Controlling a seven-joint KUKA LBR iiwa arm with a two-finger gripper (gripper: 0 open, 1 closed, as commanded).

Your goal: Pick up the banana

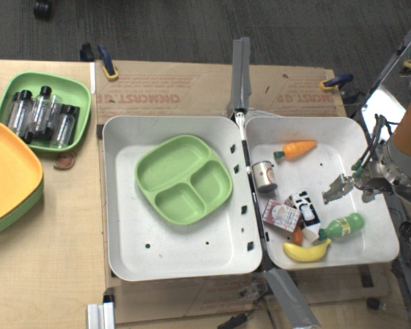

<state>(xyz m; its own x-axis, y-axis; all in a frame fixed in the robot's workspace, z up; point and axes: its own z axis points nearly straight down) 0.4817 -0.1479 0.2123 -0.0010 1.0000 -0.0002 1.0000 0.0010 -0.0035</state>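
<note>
My gripper [334, 189] hangs over the right bin [342, 130], toward its right side, with my arm [405, 149] coming in from the right edge. My fingers [331, 190] look spread a little with nothing between them — though at this slant they are small and grey against the white, so I would not swear to how wide the gap is.

The banana [306, 251] lies at the near edge of the same bin, yellow and curved, well below and a bit left of my fingertips, apart from them. Just above it to the right lies a green bottle [342, 227] on its side, close to the banana. Left of that sits a pink carton [281, 216] with a black-and-white box [307, 208] beside it, and a small orange-red thing is tucked between those and the banana; I cannot tell what it is. A metal can [263, 175] lies near the bin's left wall, and a carrot [296, 149] lies toward the far side.

The left bin [123, 238] holds a green divided plate [183, 179] — its three compartments face up.
</note>
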